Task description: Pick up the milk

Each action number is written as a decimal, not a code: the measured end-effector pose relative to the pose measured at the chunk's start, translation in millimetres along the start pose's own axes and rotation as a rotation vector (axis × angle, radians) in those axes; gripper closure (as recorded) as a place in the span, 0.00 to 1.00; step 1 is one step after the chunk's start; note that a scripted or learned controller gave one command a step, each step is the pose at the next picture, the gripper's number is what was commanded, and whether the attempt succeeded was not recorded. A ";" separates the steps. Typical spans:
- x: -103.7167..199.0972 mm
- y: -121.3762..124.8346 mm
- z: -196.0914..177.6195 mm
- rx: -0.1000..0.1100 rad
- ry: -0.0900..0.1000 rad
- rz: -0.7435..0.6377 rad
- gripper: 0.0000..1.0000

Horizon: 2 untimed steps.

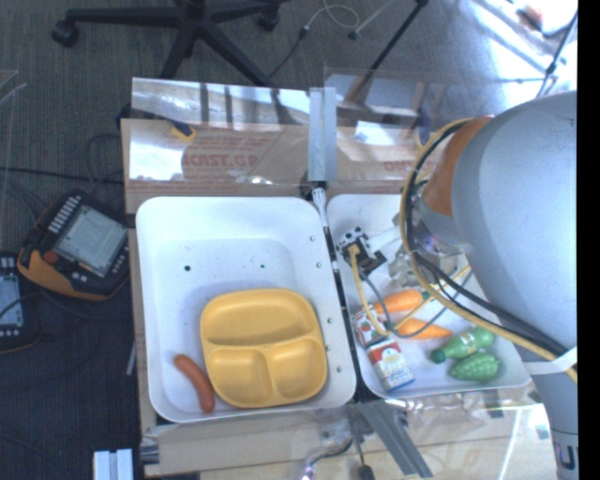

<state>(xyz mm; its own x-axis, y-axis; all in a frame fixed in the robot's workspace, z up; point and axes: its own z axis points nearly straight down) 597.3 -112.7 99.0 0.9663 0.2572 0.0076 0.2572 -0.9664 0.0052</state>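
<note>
Dark carpet [56, 112] is seen around the desk [234, 155], with a chair base [187, 28] at the top and a handheld pendant [80, 244] lying to the left. Two white bins are set side by side on the desk. In the left bin [187, 244] a yellow divided tray [264, 347] is placed toward the near edge, and a sausage [194, 382] lies just beside its left corner.

The right bin [342, 211] is largely covered by the arm [525, 216], whose grey body fills the upper right; its far and right parts are hidden. The milk [387, 362] lies near that bin's front left, a small carton with a red top. Two carrots [405, 302] are seen just behind it, partly crossed by cables [450, 291]. Two green vegetables [467, 354] lie to the right, their exact kind hard to make out.

The jaws are hidden by the arm and its cabling, so whether they are released or clenched cannot be told.
</note>
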 end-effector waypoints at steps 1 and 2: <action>24.9 -45.2 -112.1 0.005 -0.012 0.041 1.00; 60.9 -170.5 -83.1 0.007 -0.013 -0.070 1.00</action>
<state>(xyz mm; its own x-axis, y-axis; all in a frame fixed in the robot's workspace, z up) 611.6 67.9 181.7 0.9460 0.3242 -0.0052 0.3242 -0.9460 -0.0016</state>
